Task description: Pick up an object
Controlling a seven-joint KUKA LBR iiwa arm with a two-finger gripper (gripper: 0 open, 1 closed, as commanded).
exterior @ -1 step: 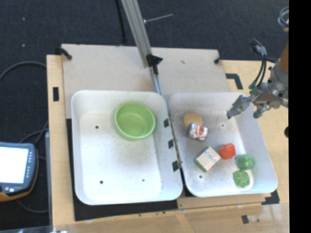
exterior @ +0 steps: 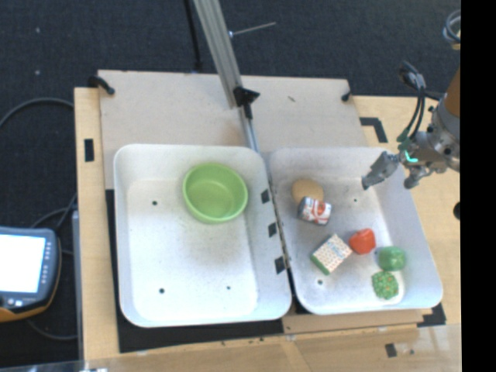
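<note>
Gripper [exterior: 397, 170] looks spread apart, holding nothing; red object [exterior: 362, 242] probably light and slick, grab its sides.

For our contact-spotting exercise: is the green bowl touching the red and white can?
Apart. The camera view shows the green bowl in the left bin and the red and white can in the right bin.

Two white bins [exterior: 139, 301], one green bowl [exterior: 215, 193], one can [exterior: 315, 210], one patterned box [exterior: 332, 253], one red piece [exterior: 362, 242], two green pieces [exterior: 391, 258]
</note>
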